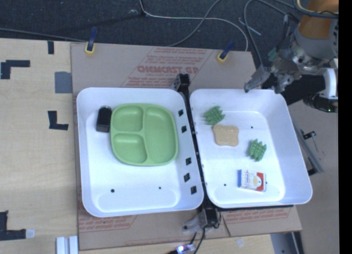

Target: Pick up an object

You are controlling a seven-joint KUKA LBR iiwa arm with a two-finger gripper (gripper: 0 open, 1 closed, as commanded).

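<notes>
The right bin (286,137) holds a tan toast-shaped piece (225,135), a green leafy piece (213,115) above it, another green leafy piece (256,149) to its right, and a small blue, white and red carton (252,180) near the front. My gripper (265,84) hangs over the bin's back right rim, above and right of these objects. Its fingers look spread, with nothing between them.
The left bin (91,154) carries a green divided plate (144,134) with a small black block (104,119) beside its left edge. A black clip strip (187,137) runs between the bins. Cables (220,11) lie on the dark surface behind the bench.
</notes>
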